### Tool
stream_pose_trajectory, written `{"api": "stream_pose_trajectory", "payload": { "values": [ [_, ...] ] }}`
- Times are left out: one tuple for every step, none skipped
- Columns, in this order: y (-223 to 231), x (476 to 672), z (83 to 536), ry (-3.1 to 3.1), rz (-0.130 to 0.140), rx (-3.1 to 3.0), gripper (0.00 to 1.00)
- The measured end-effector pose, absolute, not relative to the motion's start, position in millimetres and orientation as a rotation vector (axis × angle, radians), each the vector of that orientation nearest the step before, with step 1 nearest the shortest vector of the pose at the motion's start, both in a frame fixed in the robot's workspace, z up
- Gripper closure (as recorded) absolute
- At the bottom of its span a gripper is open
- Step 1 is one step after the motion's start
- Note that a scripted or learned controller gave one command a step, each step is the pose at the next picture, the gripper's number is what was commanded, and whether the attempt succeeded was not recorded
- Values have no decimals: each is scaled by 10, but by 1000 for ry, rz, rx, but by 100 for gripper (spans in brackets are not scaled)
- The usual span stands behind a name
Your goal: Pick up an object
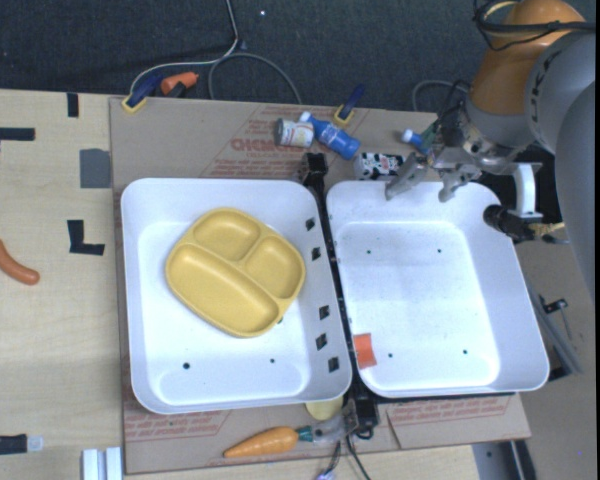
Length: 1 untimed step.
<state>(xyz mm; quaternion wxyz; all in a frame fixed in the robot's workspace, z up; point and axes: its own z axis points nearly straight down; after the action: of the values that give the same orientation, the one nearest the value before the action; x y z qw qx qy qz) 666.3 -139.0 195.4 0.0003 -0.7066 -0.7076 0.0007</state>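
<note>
Hovering over the far edge of the right bin (500,298), the gripper (428,182) hung with its two fingers (401,181) spread apart and nothing between them, touching neither the bin's rim nor any object. The only object lying inside a bin was the yellow divided plate (238,270), which sat flat in the left bin (145,268), well apart from the gripper and across the divider between the two bins. The likeliest failure from here appeared to be a closing on empty air, since the right bin below the fingers held nothing but a small orange tag (363,349) at its near left corner. A reach for the plate looked hard too: it lay low and wide, and its thin rim might slip from a two-finger pinch. Outside the bins, a blue-and-white bottle (320,133) lay on the cardboard beyond the far rims, a toy carrot (260,442) rested at the near edge, and a toy sausage (12,261) sat far to the left on the bench.
</note>
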Motion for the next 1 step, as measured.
{"api": "stream_pose_trajectory", "payload": {
  "values": [
    [-1078, 5791, 832, -2221, 3, -2221, 0]
  ]
}}
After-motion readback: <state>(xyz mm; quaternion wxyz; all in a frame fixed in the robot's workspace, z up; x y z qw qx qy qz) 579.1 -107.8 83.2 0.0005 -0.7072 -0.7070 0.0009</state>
